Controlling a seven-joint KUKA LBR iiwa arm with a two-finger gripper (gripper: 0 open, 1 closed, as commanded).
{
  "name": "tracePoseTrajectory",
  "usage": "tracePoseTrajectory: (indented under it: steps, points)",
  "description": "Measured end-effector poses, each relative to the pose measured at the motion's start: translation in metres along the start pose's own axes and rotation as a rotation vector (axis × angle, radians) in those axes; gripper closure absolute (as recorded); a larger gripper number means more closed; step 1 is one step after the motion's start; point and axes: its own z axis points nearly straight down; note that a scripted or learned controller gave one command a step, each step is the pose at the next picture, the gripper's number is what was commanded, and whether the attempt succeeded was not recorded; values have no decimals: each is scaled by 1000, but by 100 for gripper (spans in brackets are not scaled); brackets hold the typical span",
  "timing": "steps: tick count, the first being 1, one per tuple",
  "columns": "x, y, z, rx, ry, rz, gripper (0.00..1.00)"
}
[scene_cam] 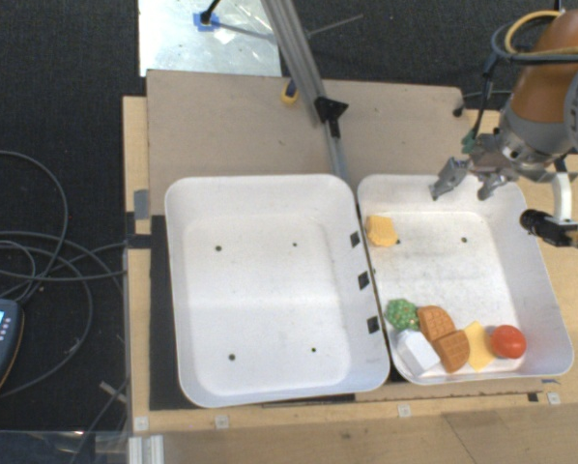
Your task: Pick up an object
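A robot gripper [470,183] hangs with fingers spread and empty over the far rim of the right bin [535,259], whose nearest item, a small yellow block [382,230] by the left wall, looks light, rigid and easily pinched across its sides.

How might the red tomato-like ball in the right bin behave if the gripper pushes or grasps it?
The red ball looks round, so it would probably roll when nudged. Its smooth surface may slip between fingers. It rests against the yellow piece near the bin's corner, which could limit rolling.
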Motion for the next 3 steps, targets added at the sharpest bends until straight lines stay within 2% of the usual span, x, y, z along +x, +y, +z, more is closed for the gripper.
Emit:
tracePoseTrajectory:
  steps: [2, 3]
  points:
    - [1, 1, 93, 0, 0, -1, 0]
    - [1, 4, 78, -9, -1, -4, 100]
